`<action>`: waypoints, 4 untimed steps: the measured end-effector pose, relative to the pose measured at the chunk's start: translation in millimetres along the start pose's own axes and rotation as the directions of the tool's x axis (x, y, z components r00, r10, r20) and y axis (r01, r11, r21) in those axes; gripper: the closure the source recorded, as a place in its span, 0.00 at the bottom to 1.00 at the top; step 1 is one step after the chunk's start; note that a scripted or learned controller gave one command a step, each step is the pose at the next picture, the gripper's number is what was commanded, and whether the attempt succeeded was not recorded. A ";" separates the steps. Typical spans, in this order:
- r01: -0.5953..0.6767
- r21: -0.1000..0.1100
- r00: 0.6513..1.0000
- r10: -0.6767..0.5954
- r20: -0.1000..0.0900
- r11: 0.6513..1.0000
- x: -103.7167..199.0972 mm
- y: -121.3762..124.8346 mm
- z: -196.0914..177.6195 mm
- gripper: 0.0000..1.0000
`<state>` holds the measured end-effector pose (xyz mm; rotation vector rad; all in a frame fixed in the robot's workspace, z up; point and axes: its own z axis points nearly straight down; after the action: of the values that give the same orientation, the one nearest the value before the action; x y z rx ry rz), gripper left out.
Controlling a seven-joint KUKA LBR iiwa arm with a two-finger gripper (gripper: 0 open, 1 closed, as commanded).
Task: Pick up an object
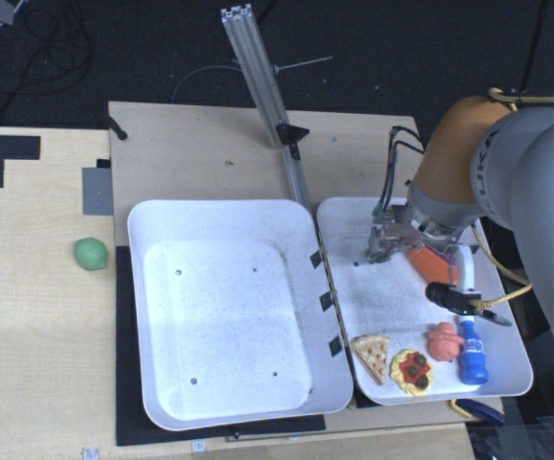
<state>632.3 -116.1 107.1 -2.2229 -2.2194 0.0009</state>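
My gripper [379, 248] hangs low over the upper left part of the right bin [392, 300], above bare white floor. An orange carrot-like piece [431, 262] lies just to its right, partly under the wrist. Along the bin's front edge lie a pizza slice [371, 355], a round red and yellow toy [411, 372], a pink lump [442, 341] and a blue bottle [472, 356]. I see nothing between the gripper's tips.
The left bin [219, 310] sits beside the right one, with black clips along their shared rim. A green ball [91, 254] rests on the bench left of the bins. A slanted aluminium bar [263, 84] stands behind them.
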 end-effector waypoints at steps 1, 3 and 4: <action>0.000 -0.006 1.000 0.000 0.001 1.000 -1.4 -2.5 -62.3 1.00; 0.000 -0.005 1.000 0.000 0.001 1.000 -3.9 -4.2 -163.2 1.00; 0.004 0.001 1.000 -0.004 -0.001 1.000 39.9 -34.1 -147.5 1.00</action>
<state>598.4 -76.1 254.6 -2.2179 -2.2224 0.0007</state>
